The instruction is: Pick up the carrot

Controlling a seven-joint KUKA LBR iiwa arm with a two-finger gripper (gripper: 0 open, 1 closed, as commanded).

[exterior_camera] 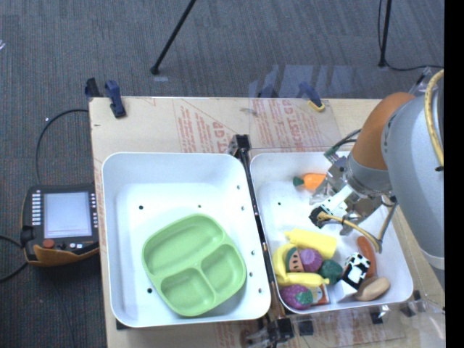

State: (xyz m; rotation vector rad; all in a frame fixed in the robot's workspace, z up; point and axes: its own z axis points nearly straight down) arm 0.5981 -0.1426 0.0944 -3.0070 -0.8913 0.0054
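Crowded along the lower edge of the right bin is a heap of toy food: a tan loaf-like piece, a black-and-white block, a red sausage, a yellow banana and rounded purple pieces, all apparently smooth moulded plastic. The left bin holds a pale green divided plate, glossy and round-cornered.

The carrot is seen in the upper part of the right bin, right of centre frame. It is short, orange and tapered, with a small green top pointing left, and it lies flat on the white floor, well apart from the heap. The gripper is placed just beside its right end, perhaps touching it. Whether the gripper is released or clenched cannot be told, and no grasp is shown.

The step in hand is judged to be the approach or the closing on the carrot. A firm closure across its thicker part would be called for next, then a straight lift, since so slick a cone could be squeezed out sideways.
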